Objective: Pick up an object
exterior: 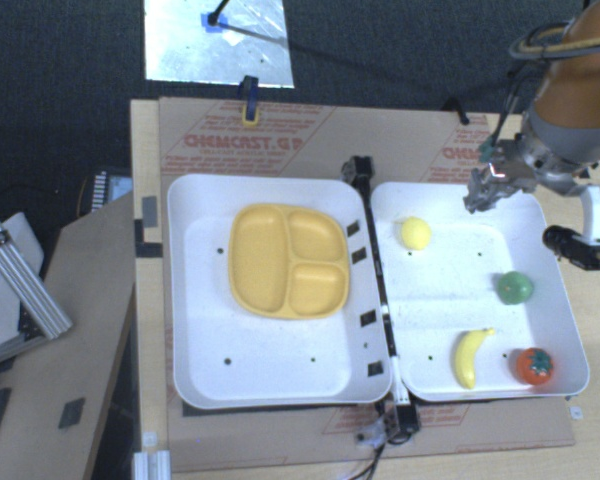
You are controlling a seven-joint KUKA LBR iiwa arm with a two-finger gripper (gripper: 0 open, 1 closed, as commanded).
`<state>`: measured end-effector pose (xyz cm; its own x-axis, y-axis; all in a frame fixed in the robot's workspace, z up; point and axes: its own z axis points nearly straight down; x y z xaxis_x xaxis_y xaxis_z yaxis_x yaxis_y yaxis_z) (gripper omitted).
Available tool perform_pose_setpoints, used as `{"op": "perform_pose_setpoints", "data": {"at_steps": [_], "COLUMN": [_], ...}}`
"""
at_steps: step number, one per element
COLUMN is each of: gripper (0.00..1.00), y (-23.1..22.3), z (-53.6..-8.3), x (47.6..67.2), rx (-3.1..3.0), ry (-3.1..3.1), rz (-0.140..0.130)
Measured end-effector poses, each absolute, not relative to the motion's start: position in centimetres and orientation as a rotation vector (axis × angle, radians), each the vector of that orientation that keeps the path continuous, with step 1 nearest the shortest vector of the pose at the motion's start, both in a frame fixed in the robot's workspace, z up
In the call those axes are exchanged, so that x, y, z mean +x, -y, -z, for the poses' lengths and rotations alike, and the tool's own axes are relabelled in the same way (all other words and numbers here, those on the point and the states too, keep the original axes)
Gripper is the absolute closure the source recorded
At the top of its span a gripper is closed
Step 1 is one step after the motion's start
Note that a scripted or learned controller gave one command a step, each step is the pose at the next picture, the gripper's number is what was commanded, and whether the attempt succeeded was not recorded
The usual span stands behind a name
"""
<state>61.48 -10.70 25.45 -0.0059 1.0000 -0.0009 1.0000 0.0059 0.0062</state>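
Nearest the camera, in the right bin (565,313): a banana (467,355) and, just beside it in the near right corner, a red tomato (534,365). A bit farther back, by the right wall: a green ball-like fruit (514,287). Farther still, toward the bin's left side: a small yellow lemon (415,233), alone with bare white floor all around. In the left bin (190,298): a yellow tray (287,260) with three parts, nothing in it. Farthest back, over the far right corner of the right bin: the hand (480,200), hanging from the grey and orange arm, nothing between its fingers. Too small and dark to tell if open or closed. Step in hand, most likely: hovering and picking a target, with no grab begun yet. Closest thing to reach: the lemon, a little to the left and nearer the camera. Next move likely calls for sliding over the lemon, opening wide, going straight down and squeezing gently, since round fruit can roll away.
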Motion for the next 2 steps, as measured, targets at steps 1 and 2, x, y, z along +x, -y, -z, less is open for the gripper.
{"op": "perform_pose_setpoints", "data": {"at_steps": [1,2], "gripper": [1.00,1.00], "y": [5.4,-0.5], "z": [-23.8,-23.8], "x": [60.7,59.5], "rx": [2.211,2.211], "ry": [-2.232,-2.231], "rz": [-0.003,-0.002]}}
